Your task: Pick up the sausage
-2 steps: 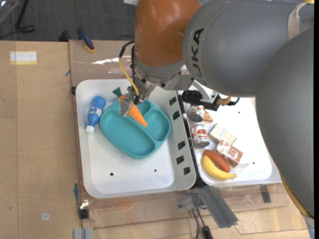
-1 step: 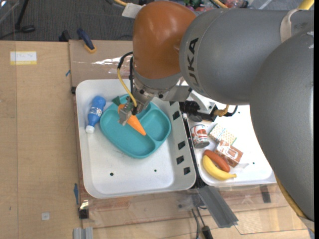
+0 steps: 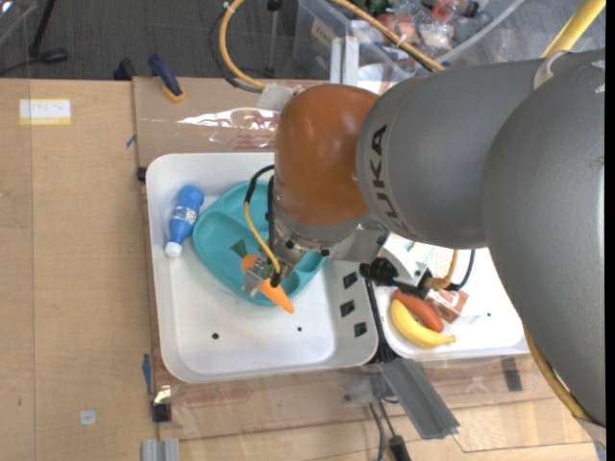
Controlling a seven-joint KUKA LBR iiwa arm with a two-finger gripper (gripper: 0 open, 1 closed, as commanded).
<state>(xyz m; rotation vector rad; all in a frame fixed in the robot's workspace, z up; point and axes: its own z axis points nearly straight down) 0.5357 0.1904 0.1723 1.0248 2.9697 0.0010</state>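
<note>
Camera view: the gripper (image 3: 261,279) is placed low over the left bin (image 3: 192,353), at the near edge of a teal dish (image 3: 216,238), with a carrot (image 3: 280,300) at its tip. Whether it is open, closed or gripping cannot be told. The sausage (image 3: 416,308) is seen in the right bin (image 3: 500,329), lying against a banana (image 3: 421,327). The reach is judged to be aimed at the wrong item.

A blue bottle (image 3: 183,217) with a white cap lies near the left edge of the left bin (image 3: 192,349). A teal dish (image 3: 223,243) sits near the middle of this bin, and a carrot (image 3: 279,299) lies at its lower right edge. A banana (image 3: 420,327) lies in the right bin (image 3: 495,329), near its left edge.
</note>
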